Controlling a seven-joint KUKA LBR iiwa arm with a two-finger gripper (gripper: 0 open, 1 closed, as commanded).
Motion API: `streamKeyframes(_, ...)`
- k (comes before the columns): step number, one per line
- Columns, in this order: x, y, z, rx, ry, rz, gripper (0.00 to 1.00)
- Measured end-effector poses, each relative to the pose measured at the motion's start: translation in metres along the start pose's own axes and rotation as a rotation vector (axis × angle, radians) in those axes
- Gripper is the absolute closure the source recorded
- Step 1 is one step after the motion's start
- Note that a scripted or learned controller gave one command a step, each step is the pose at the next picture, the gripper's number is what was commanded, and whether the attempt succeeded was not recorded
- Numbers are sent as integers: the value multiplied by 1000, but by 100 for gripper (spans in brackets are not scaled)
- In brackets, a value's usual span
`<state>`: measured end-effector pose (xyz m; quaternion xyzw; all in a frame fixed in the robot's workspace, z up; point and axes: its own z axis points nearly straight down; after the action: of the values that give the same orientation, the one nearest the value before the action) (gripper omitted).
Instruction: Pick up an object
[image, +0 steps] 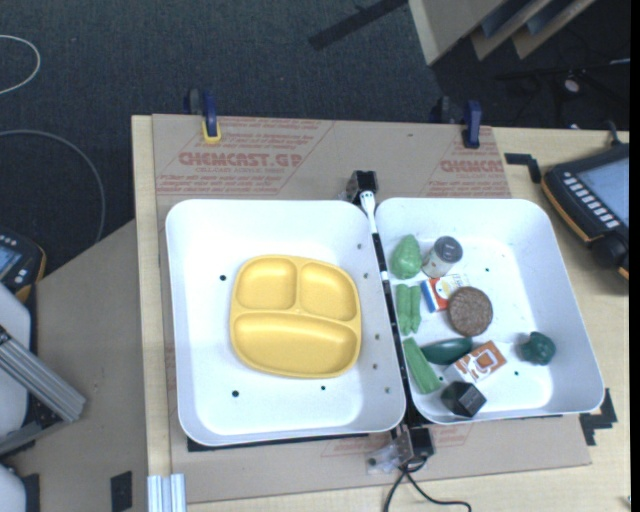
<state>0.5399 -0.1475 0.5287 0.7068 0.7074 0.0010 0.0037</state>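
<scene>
Plainly, the counter (150, 300) carries two white bins: the left bin (195, 330) holds a yellow divided plate (295, 315), the right bin (560, 300) a crowded heap — green pieces, a brown disc (470, 310), a small jar (441, 254), a black block (463, 398). Whether the hand is open or closed, I cannot tell. Tight packing by the shared rim risks a glancing, failed grasp — the dark green ball (537, 348) has open room around it.

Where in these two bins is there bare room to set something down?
Left white bin: bare floor rings the yellow divided plate, widest toward its left wall and front edge. Right white bin: open floor along the back right, behind the dark green round toy. Its left half is crowded, from the green leafy toy down to the black block.
</scene>
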Motion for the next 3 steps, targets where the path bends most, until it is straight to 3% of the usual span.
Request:
streamKeyframes(1, -43, -33, 99, 17, 5, 7, 100)
streamKeyframes(2, -41, -30, 82, 1, 0, 0, 100)
streamKeyframes(3, -42, -29, 71, -3, -3, 0, 100)
